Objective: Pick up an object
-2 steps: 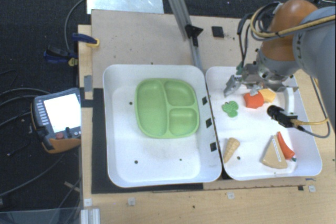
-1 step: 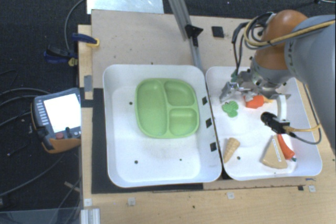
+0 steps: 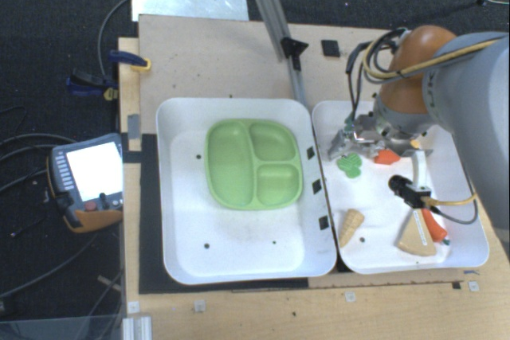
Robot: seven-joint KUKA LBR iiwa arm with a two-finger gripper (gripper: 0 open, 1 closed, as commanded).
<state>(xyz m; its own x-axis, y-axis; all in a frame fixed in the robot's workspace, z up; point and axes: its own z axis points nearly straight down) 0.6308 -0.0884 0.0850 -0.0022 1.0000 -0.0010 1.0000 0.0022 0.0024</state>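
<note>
Low in the right bin [image 3: 470,251], my pincer [image 3: 347,146] hangs just above the green toy [image 3: 348,165], lined up to take it. Whether it is parted or closed, I cannot tell; the wrist probably hides that.

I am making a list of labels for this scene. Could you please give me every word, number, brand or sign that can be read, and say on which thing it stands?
No text can be read in this camera view.
The handheld pendant left of the bench has a bright screen, washed out to blank white.
The green divided plate, the two white bins and the gripper show no legible marking.
</note>
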